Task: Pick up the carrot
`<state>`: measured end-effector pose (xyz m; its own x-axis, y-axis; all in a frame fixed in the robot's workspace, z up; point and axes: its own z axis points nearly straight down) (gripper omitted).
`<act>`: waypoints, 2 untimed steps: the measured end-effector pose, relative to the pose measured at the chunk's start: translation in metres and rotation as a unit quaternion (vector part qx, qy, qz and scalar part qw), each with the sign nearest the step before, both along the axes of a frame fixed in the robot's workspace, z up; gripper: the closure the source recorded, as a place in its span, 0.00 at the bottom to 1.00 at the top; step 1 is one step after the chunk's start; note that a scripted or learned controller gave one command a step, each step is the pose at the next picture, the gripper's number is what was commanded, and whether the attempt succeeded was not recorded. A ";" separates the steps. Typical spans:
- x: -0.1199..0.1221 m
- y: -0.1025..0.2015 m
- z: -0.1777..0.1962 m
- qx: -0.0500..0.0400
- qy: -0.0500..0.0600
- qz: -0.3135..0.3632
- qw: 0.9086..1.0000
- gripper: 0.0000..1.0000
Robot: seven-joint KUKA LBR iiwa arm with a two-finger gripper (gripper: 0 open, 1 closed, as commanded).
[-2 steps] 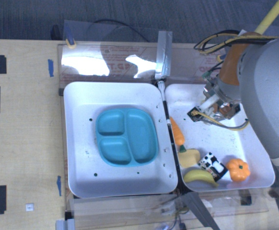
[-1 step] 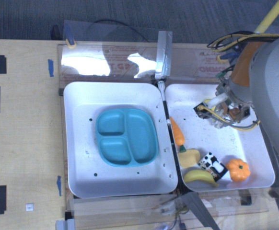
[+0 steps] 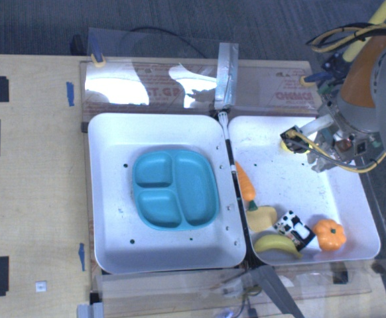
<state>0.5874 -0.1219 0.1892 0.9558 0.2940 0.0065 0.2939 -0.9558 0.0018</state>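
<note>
Because the carrot lies against the right bin at its inner wall, expect cramped clearance; you cannot tell the gripper opening state.

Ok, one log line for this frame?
hand: above right bin, far end | carrot: right bin, by left wall, untouched | grasp: not yet

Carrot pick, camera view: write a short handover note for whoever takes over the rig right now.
Gripper: over the far right part of the right bin, well apart from the carrot.
Carrot: lying against that bin's left wall; near it, towards the front, are a pale yellow fruit, a banana, a black-and-white toy and a small orange pumpkin.
Done: nothing yet; the carrot is not lifted.
Left: reach the carrot, grasp it, lift it.
</note>
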 end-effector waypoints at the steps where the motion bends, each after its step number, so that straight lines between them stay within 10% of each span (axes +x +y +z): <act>1: 0.029 -0.050 0.128 0.000 0.000 -0.047 0.999 1.00; 2: 0.034 -0.092 0.252 -0.001 -0.001 -0.028 1.000 1.00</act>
<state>0.6211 -0.2139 0.4408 0.9708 0.2397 0.0074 0.2397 -0.9708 0.0042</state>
